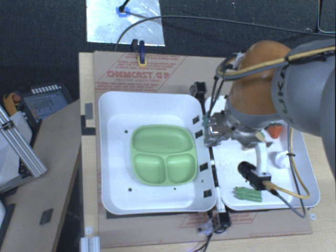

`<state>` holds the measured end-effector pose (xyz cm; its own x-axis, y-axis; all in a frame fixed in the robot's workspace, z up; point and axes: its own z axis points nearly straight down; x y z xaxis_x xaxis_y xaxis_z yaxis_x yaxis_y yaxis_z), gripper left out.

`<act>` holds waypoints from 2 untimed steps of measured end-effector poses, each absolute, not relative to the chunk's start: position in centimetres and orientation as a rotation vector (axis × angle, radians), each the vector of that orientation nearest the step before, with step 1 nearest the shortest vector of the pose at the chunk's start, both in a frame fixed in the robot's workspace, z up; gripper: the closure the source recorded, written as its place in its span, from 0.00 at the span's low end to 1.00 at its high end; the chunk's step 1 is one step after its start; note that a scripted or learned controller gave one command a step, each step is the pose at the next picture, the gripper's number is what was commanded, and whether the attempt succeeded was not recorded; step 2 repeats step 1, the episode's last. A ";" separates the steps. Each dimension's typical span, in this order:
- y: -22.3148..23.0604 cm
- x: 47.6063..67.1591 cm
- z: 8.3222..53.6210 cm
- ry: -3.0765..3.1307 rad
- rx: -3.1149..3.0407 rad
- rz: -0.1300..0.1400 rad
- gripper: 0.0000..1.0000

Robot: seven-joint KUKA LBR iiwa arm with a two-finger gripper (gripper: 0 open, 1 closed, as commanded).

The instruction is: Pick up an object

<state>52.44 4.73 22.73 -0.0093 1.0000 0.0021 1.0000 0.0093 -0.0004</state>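
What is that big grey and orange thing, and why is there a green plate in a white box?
The big grey and orange thing is a robot arm. It reaches in from the right side of the picture, and its job is to pick something up. The picture comes from one camera fixed above the bench, looking down at a slant.

On the bench sit two shallow white bins side by side. The left bin holds the green plate, which has three sections. The arm hangs over the right bin. In there you can see a small green object near the front and something red peeking out by the arm. The arm hides much of that bin, so I cannot tell whether it holds anything.
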 end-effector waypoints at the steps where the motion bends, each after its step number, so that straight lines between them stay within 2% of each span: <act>1: 10.3 51.6 23.6 -2.233 -2.209 -0.005 1.00; 2: 10.3 51.6 23.6 -2.233 -2.209 -0.005 1.00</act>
